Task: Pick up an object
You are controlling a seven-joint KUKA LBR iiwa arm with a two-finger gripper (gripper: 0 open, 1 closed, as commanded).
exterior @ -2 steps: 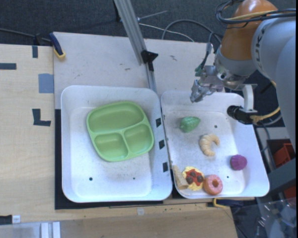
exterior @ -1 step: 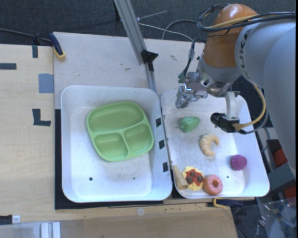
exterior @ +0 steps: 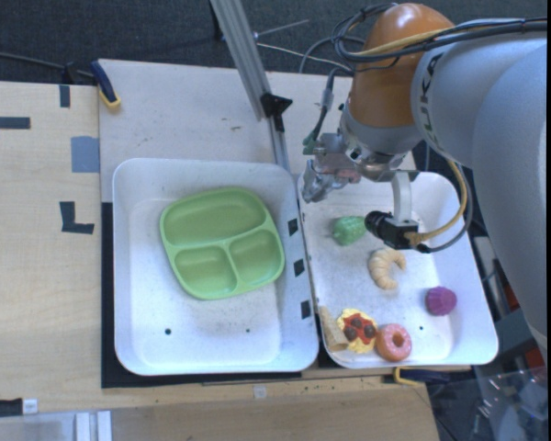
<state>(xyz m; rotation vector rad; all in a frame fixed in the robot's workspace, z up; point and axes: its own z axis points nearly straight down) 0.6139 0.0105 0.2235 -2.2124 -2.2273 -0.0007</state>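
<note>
Left bin point(exterior: 129, 338): green tray point(exterior: 222, 242) fills mid. Right bin point(exterior: 473, 338): toys scattered, gaps btwn.

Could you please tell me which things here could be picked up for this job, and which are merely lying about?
Part of the job:
gripper
green toy
croissant
purple ball
pizza slice
donut
right bin

Lying about:
green tray in the left bin
yellow-handled tool on the bench
</note>
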